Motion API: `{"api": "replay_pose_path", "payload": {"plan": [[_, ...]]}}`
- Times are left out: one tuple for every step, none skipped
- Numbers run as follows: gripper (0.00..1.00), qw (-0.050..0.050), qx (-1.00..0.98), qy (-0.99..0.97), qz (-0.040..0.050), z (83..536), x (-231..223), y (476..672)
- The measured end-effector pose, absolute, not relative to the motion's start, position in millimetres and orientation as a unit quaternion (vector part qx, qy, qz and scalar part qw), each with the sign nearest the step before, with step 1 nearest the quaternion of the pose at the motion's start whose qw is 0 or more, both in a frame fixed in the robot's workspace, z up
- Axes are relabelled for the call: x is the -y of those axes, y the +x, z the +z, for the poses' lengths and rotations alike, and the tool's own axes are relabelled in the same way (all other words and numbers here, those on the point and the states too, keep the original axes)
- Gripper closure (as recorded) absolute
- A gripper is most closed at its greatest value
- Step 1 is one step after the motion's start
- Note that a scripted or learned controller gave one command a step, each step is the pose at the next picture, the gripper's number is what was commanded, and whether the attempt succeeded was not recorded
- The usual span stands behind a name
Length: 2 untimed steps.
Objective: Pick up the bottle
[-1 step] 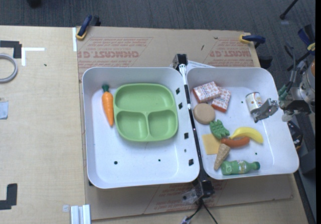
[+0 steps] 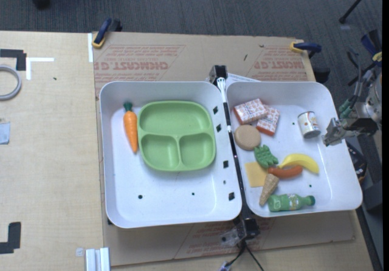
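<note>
Glossy green plastic bottle point(image 2: 291, 202) lies flat in right bin point(image 2: 340, 185); metal pincer point(image 2: 333, 134) at rim, grip state unclear.

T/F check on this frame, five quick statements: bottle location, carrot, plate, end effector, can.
1. The green bottle lies on its side near the front edge of the right bin. True.
2. The carrot sits inside a compartment of the green plate. False: it lies on the floor of the left bin, beside the plate's left edge.
3. The end effector is at the right bin's right rim, apart from the bottle. True.
4. The plate has three compartments. True.
5. The small can is in the left bin. False: it is in the right bin, toward its back right.
</note>
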State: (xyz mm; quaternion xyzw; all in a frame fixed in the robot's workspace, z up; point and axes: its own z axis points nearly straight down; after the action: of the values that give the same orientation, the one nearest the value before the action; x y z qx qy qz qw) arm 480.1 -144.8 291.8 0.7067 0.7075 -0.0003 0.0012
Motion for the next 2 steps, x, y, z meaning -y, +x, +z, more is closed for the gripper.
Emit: {"api": "replay_pose_path", "payload": {"plan": [[1.0, 0.0, -0.695, 0.719, -0.0001, 224, 57, 478.1], [1.0, 0.0, -0.654, 0.757, -0.0005, 219, -30, 477.9]]}}
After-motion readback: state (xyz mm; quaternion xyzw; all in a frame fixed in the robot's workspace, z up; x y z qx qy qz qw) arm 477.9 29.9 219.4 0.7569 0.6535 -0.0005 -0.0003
